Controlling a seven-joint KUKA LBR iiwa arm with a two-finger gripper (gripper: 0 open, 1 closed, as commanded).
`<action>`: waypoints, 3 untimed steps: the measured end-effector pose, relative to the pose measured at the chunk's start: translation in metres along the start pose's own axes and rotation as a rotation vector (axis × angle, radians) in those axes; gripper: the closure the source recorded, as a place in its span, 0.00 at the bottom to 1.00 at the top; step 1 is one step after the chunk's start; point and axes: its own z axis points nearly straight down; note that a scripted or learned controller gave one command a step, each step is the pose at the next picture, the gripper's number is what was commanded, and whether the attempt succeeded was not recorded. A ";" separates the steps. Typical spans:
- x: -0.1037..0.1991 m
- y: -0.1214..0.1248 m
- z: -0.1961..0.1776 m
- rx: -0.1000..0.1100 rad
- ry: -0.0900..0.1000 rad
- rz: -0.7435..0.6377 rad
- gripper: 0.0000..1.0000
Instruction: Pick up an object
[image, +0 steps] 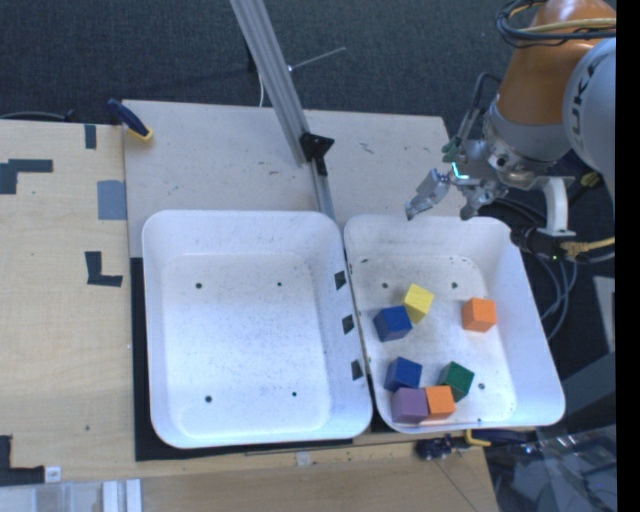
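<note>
Bench (230, 150), pale board top, runs under both bins; wood-look surface w/ dark tape marks to the left. Left bin (160, 240): white, shallow, dark speckle on floor. Right bin (520, 290): same type, touching left bin along shared rim, holds all the blocks.

Arm (560, 70) comes in top right, grey w/ orange band, cables looping round it. Gripper (445, 195) hangs above the far rim of the right bin, at its back edge, well apart from every block. Fingers (425, 200) spread apart, nothing between them.

Metal pole (285, 85) slants from top centre down to a black clamp near where the bins meet.

Blocks in right bin, all on the floor:
- blue block (393, 322) mid-left, touching yellow block (419, 300) just behind-right of it
- orange block (479, 314) alone, right side, near the wall
- second blue block (404, 373) front-left
- green block (458, 380) front-centre, tilted
- purple block (409, 404) at front rim, side by side w/ small orange block (440, 401), touching; green one just behind the small orange.

Blue-yellow tool (130, 118) lies on bench far left back corner.
</note>
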 end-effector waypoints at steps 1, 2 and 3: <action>0.000 0.001 -0.003 -0.005 0.000 -0.001 0.00; -0.008 -0.005 0.048 0.000 -0.002 0.001 0.00; -0.015 -0.010 0.095 0.000 -0.002 0.001 0.00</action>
